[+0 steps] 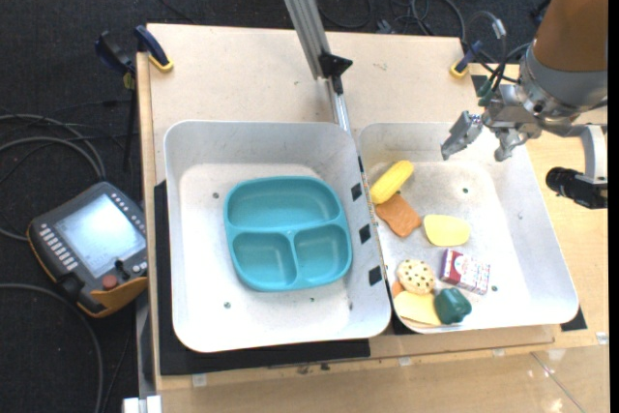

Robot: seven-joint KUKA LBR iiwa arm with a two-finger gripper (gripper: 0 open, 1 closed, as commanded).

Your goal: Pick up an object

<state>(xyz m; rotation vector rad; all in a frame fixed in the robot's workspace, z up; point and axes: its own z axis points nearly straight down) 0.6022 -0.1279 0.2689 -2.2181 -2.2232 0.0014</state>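
A teal three-compartment plastic tray [287, 232] sat mid-floor in the left white bin [193, 169], with bare margins all round. In the right white bin [542, 237], the yellow banana-shaped toy [392, 181] lay near the dividing wall, long axis slanting up to the right, smooth and glossy. The far-right floor lay open. The two-finger gripper [481, 139] hovered over the bin's top edge, jaws apart, holding nothing.
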